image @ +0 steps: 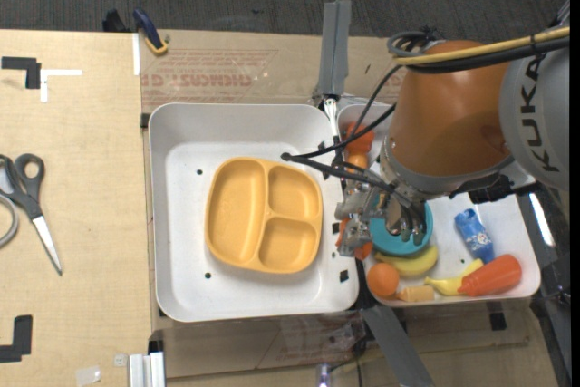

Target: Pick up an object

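My gripper (391, 227) hangs low over the left part of the right bin (530, 285), under the big orange wrist band. Below it lie a teal round piece (399, 240), a yellow banana (412, 264) and an orange ball (382, 280). A red-orange carrot (490, 276), a small yellow piece (450, 283) and a blue bottle (473, 232) lie further right. The arm hides much of this bin. I see nothing clearly held between the fingers.
The left bin (172, 195) holds a yellow three-compartment plate (264, 215). An orange item (359, 142) peeks out at the right bin's back left. Scissors (32, 204) lie on the bench at far left. Black cables run from the wrist over the bin divider.
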Robot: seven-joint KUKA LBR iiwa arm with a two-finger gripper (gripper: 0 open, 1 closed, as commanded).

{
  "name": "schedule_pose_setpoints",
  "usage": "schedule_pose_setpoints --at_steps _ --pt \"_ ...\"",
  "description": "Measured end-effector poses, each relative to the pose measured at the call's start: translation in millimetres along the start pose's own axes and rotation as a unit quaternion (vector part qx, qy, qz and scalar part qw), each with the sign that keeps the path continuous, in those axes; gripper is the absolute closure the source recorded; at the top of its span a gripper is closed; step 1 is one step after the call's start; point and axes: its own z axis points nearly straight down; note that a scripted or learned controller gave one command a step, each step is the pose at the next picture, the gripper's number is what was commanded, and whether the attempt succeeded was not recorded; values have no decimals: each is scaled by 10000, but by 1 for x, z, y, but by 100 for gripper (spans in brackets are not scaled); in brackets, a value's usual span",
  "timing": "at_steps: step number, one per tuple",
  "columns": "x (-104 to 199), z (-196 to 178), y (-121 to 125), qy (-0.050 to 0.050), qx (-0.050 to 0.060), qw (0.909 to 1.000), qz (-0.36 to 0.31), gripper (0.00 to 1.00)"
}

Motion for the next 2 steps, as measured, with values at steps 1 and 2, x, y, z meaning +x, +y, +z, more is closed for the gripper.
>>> schedule_pose_setpoints --at_steps 1,2 --pt "-52 -86 -90 -17 3 9970 -769 100" --pt "-86 -54 -38 -13 -3 9995 -304 100"
